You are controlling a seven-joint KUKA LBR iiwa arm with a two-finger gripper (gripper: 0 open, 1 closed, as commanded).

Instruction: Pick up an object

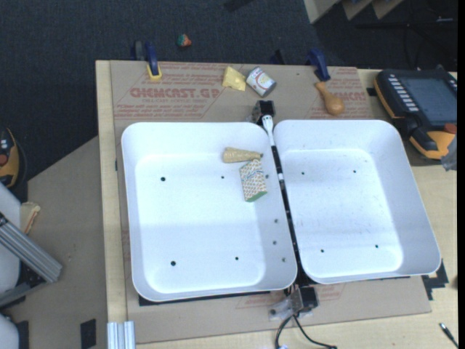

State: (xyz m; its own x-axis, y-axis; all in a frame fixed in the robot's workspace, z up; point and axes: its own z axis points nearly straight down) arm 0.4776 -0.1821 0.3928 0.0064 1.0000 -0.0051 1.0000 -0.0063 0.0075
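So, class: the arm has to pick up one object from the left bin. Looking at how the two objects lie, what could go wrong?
1. The tan piece and the patterned packet lie so close together that a grasp aimed at one may well nudge or catch the other.
2. Both sit near the left bin's right wall, beside the divider, so the tool might strike that wall while descending.
3. The packet looks flat, so a grasp may slip off it.

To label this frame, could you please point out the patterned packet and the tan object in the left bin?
patterned packet (253,179), camera view, middle of its printed face.
tan object (240,155), camera view, middle of its body.
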